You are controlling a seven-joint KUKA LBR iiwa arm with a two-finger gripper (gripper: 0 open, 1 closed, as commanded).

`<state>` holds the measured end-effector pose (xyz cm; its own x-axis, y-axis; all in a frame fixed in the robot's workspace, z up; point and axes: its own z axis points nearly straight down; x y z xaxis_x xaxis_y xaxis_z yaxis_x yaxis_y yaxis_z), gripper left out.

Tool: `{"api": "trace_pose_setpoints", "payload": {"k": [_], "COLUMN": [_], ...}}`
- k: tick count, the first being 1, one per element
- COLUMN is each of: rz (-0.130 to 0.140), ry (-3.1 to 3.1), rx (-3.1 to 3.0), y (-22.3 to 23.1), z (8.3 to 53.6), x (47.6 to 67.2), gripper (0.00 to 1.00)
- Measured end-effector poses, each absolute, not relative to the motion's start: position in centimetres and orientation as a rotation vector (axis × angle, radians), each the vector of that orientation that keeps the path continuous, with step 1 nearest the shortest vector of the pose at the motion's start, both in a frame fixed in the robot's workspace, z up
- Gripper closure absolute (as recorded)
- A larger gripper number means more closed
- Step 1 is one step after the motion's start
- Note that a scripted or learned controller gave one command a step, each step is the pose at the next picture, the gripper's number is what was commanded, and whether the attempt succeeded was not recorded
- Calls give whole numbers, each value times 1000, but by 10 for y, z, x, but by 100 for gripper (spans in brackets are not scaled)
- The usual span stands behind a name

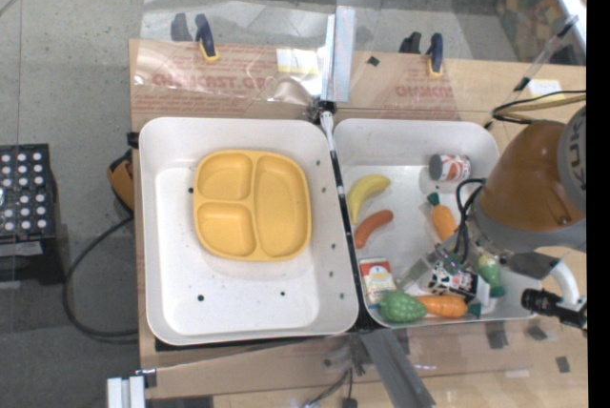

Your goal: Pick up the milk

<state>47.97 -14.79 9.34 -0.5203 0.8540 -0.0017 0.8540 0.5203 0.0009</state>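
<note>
The black-and-white cow-patterned milk carton (448,282) lies low in the right shallow white bin (405,137), crowded by a plastic carrot (441,305). The tool (440,265) hovers just above it; its grip cannot be told.

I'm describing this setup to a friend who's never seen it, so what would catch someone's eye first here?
Probably the large yellow divided plastic plate, lying alone in the left white bin. Next, the grey arm with its orange band reaching from the right over the right white bin, where small toy foods crowd together: a yellow banana, an orange sausage and a black-and-white milk carton near the front edge.
</note>
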Motion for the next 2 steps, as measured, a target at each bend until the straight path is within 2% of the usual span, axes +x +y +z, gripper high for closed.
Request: {"api": "trace_pose_setpoints", "payload": {"k": [1,2], "rz": [0,-1], "ry": [2731,2957], "rx": [1541,1060], "y": [-149,-123], "z": [103,188], "x": [480,509], "gripper": [100,100]}}
